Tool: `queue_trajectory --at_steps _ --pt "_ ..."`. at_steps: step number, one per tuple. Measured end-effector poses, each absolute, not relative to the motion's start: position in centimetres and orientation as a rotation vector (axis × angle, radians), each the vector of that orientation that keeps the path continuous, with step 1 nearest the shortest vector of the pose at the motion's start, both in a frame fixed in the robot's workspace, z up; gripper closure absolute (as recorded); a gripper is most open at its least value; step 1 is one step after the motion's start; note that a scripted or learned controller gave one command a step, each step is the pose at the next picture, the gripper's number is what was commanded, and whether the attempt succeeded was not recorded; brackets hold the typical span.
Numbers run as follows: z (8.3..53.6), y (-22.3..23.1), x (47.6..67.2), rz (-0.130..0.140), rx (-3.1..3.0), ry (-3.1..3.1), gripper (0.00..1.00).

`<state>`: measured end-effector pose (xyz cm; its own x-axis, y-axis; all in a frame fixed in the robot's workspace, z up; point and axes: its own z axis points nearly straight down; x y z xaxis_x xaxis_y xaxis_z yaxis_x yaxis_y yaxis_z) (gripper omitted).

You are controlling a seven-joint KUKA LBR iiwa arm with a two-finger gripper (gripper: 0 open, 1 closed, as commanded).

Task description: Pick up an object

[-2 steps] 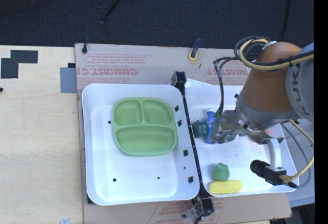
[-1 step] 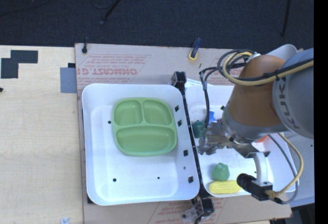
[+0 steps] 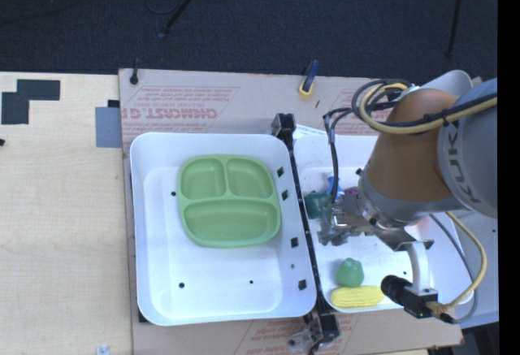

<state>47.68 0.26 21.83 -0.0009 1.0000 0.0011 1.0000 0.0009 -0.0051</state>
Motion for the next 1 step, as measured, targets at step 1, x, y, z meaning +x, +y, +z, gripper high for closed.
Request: queue_trajectory --at_steps 1 --pt "22.76 -0.51 47.55 0.004 -2.221 -2.217 1.00"
